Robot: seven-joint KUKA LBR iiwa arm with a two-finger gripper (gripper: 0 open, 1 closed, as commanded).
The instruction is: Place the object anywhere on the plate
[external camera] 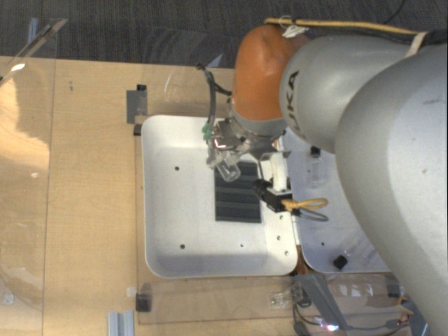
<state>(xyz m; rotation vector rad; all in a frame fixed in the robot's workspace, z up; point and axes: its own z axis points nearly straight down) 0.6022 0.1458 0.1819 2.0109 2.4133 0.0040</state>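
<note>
Claw (227,165) comes first: it hangs over the far end of the dark plate, and we cannot tell whether it is spread or closed, because its pale, glassy parts blur together against the white. At the left we see the bench (77,187), smooth light wood with a glare across it. Next is the left bin (175,215), matte white with rounded corners. Toward its right side lies the dark plate (236,203), a flat rectangle ribbed with crosswise slats, its top edge hidden under the claw. Further right, the right bin (318,243) is largely covered by the grey arm (364,117). On its visible near strip sits a small black piece (340,262), too small for us to make out its shape.
</note>
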